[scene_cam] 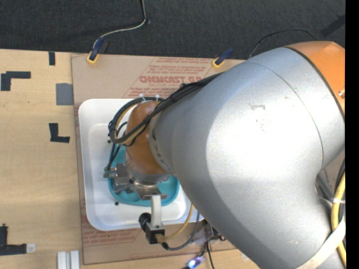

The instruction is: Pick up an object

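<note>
The grey arm (263, 150) is the largest thing in the view and covers most of the right side. Its orange band (140, 136) sits above the wrist, over the white bin (92, 150). The bin lies on a brown cardboard sheet (168, 77) on the worktop (33, 150). The gripper (134, 185) is low inside the bin, directly over a teal object (171, 194), which rests on the bin floor near the front wall. The wrist hides the gripper, so its state cannot be told. Black cables (120, 122) run along the wrist.
</note>
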Action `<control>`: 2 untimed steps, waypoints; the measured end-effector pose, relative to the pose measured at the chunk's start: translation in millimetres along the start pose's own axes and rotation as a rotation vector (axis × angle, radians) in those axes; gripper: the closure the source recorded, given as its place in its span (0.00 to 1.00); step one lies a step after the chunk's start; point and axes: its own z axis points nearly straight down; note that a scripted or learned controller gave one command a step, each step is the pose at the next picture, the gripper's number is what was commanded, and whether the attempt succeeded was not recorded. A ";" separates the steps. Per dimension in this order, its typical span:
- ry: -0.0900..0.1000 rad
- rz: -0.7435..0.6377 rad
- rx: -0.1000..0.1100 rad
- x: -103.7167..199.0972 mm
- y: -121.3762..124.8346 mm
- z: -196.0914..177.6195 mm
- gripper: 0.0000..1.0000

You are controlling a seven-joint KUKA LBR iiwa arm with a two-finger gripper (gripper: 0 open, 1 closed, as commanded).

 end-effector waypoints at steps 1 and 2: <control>-0.010 0.002 0.005 20.4 14.0 -1.1 1.00; 0.002 -0.003 0.003 17.1 23.2 -56.6 1.00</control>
